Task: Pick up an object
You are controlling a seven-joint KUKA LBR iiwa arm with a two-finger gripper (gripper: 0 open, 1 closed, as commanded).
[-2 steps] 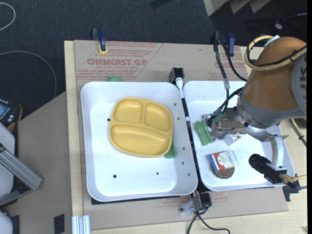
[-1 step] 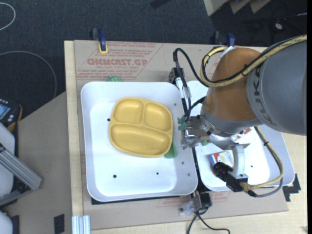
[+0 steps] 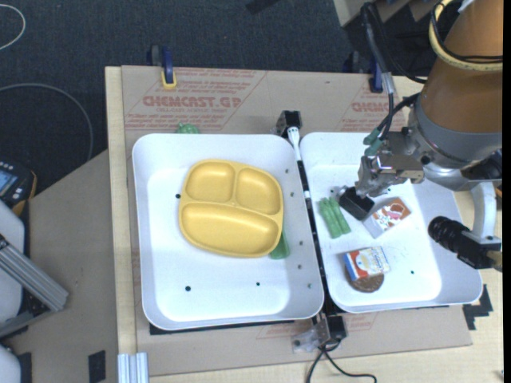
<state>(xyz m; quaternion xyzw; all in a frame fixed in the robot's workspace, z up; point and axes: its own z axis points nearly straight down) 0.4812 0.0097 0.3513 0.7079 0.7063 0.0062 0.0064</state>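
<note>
Black and blocky, the gripper's tip (image 3: 357, 202) sits low in the right white bin (image 3: 415, 290), and whether it is spread or pressed together cannot be told from this slanted view. Just left of it lie two green ridged sticks (image 3: 334, 216); just right, touching or nearly so, a small white carton with red print (image 3: 389, 216), its lettering too small to read. Nearer the front rim rests a round brown-rimmed cup with a printed foil lid (image 3: 366, 266), also unreadable. The grey arm with its orange band (image 3: 467, 62) covers the bin's far right corner. In the left white bin (image 3: 160, 286) a yellow three-compartment plastic plate (image 3: 231, 207) hides most of a green item (image 3: 279, 250). The brown board on the desk (image 3: 239, 102) reads "CHEMCAST" in red. Dark carpet (image 3: 120, 14) surrounds it.
</note>
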